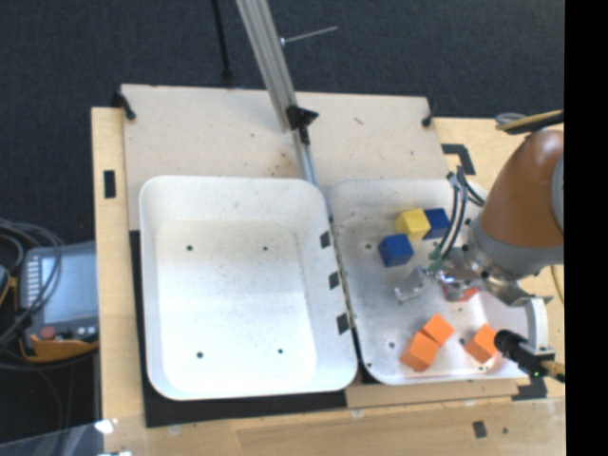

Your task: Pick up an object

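Blocks lie scattered in the right bin (pixel 366 218): a yellow block (pixel 413 221) near the far side with a blue block (pixel 437 220) touching it on the right and partly hidden behind cables, and another blue block (pixel 396 249) just in front and to the left. Toward the near rim sit two orange blocks (pixel 428 340) pressed together, and a third orange block (pixel 482 343) farther right, partly covered by a black part of the arm's gear. The arm (pixel 524 202) reaches in from the right, its orange band cut off by the frame edge. Its pincer (pixel 427 281) hangs low over the middle of the right bin, between the blue block and the orange pair; the metal parts blur together there, so whether it is spread or closed cannot be told, and nothing can be seen between its tips. The left bin (pixel 152 255) sits beside it on the desk (pixel 109 255).
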Controlling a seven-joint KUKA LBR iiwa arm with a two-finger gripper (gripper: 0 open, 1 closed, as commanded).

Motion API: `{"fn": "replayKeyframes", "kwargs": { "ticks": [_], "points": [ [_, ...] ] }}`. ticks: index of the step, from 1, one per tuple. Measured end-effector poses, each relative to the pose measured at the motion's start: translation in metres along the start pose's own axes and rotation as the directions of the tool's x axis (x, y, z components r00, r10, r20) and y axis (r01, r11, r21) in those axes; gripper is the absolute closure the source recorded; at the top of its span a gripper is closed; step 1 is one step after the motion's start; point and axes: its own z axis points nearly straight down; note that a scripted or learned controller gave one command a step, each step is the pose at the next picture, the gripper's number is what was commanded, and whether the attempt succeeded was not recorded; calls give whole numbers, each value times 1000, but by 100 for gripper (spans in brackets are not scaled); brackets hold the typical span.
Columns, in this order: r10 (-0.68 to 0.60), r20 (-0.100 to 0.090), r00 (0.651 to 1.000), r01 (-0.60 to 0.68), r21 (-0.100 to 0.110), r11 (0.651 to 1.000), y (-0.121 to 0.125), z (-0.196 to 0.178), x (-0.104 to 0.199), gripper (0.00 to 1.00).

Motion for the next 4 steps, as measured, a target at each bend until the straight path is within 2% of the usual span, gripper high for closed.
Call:
{"fn": "replayKeyframes", "kwargs": {
  "ticks": [1, 2, 4],
  "points": [
    [1, 0, 1000, -1, 0, 1000, -4, 44, -5, 0],
    [7, 1, 1000, -7, -9, 1000, -2, 30, -5, 100],
    [-4, 3, 1000, 4, -14, 1000, -3, -94, -8, 100]
  ]
}}
